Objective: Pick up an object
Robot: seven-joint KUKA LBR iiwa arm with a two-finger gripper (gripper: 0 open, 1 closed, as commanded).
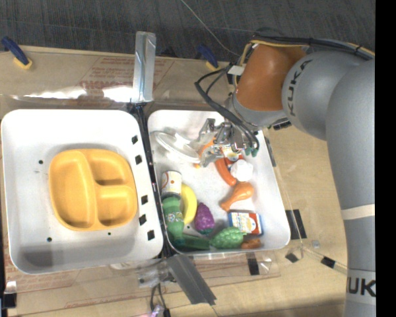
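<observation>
**Spotter:** Start big. What's on your screen?

**Me:** The table [66,71] carries two white bins. The left bin [20,131] has a yellow divided tray [92,189] in it. The right bin [277,197] is where I'm working, and the arm [330,78] drops in from about two o'clock.

**Spotter:** And the gripper?

**Me:** The gripper [219,144] sits low in the bin's upper half, right by a clear plastic piece [171,142] at its nine o'clock. I can't tell whether the fingers are clenched or released; wiring and metal blur together there.

**Spotter:** Nearest target?

**Me:** I'd judge the orange carrot [224,170], just beside the gripper at six o'clock, long axis running roughly twelve to six. A white ball [241,170] touches its right side.

**Spotter:** Anything else?

**Me:** The toys piled near the bin's front edge: a banana [188,202], a purple piece [204,219] and green ones overlapping, hard to separate.
</observation>
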